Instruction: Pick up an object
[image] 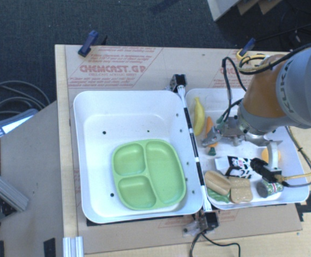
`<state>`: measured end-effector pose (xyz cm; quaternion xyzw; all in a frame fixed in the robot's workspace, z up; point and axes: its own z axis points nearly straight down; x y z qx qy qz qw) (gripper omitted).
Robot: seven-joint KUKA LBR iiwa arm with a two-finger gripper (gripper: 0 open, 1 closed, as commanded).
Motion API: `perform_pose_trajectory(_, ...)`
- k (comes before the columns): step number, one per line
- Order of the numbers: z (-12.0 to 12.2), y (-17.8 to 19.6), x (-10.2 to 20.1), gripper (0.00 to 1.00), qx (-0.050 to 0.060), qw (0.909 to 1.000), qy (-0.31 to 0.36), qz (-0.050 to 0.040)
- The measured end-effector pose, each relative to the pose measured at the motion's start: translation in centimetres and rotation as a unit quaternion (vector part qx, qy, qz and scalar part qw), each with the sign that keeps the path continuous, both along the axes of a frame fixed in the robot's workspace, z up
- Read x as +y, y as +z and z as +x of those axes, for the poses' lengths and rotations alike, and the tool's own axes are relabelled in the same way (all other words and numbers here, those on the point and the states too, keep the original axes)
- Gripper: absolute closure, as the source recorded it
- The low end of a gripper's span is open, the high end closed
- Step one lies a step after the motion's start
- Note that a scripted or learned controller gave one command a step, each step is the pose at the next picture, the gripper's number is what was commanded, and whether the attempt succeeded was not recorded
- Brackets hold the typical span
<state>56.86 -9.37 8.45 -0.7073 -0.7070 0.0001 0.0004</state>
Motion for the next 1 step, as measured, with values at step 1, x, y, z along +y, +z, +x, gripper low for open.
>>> perform_pose_trajectory(1,0.03,0.99,0.02,1.00,-0.001,1.0000,0.000,-0.0001)
